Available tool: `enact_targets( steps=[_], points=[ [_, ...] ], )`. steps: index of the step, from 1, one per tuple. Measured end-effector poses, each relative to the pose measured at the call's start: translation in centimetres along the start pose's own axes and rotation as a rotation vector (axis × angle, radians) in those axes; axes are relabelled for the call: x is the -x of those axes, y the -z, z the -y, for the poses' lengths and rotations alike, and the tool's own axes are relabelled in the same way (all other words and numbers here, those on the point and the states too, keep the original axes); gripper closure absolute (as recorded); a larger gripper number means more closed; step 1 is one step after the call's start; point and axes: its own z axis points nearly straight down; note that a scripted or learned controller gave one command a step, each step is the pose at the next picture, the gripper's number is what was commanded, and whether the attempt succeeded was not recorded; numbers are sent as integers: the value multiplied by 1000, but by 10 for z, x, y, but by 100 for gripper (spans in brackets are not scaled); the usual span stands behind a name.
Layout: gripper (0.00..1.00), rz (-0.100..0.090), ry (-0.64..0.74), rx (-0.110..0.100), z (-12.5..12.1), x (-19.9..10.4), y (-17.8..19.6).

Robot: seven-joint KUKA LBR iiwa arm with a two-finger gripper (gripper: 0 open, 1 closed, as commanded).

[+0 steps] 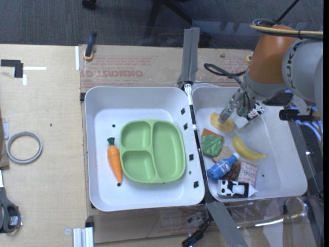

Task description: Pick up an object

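Camera view finding: gripper (pixel 226 118), fingers slightly parted and holding nothing, rests on a pale yellow piece (pixel 221 123) near the right bin's (pixel 288 181) back-left corner — judged light, smooth and apt to slip — best pinched across its narrow width.

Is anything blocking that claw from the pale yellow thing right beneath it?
Nothing visible does. The gripper is right over the pale yellow piece in the right bin. The banana and the green leafy toy lie nearer the camera, off to the side.
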Motion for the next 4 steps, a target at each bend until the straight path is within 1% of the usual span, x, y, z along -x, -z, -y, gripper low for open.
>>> enact_targets(
  steps=[1,2,3,4],
  points=[
    [0,0,0,0,0,0,0],
    [0,-4,-349,-2,19,18,-11],
    [0,-5,-616,-4,-9,7,-11],
    [0,-7,-760,-5,18,-31,-11]
  ],
)
